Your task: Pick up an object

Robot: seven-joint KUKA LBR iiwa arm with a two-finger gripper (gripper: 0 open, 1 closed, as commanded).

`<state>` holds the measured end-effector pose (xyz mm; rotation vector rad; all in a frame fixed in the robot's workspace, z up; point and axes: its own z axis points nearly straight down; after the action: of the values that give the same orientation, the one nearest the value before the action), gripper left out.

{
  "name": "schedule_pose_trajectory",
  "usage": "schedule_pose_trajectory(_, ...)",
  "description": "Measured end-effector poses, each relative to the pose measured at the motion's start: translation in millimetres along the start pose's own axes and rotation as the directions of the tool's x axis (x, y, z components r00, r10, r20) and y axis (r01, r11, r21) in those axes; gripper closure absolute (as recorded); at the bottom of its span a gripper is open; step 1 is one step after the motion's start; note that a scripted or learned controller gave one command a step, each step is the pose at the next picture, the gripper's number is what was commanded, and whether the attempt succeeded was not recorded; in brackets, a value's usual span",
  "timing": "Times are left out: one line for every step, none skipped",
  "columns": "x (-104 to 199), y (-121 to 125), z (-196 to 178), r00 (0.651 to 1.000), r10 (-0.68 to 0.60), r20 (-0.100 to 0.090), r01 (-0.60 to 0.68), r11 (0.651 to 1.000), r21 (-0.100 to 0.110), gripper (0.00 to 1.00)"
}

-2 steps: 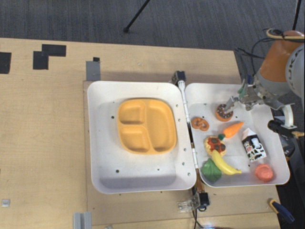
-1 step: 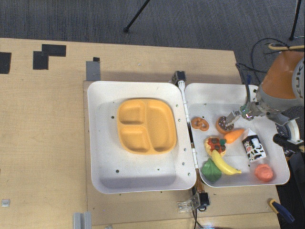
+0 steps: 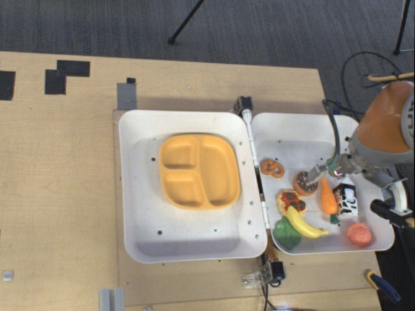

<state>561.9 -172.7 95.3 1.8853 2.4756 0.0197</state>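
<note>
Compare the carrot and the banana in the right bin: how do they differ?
The orange toy carrot is orange with a green tip; the yellow toy banana is yellow. The carrot is straight and tapered; the banana is curved. The carrot lies nearly up-down in the view beside a black-and-white object; the banana lies slantwise, next to a green toy vegetable. Both are toy foods lying flat in the right white bin.
</note>
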Motion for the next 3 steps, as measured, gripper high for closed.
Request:
schedule_pose_trajectory(3.0,3.2,-11.9,1.0,-0.002,-0.01,0.002,1.0,0.0,1.0)
schedule_pose_trajectory(3.1,2.8,-11.6,1.0,-0.002,-0.01,0.002,1.0,0.001,0.0)
schedule_pose_trajectory(-8.7,-12.7,-1.6,0.96,-0.278,-0.014,0.278,0.96,0.011,0.0)
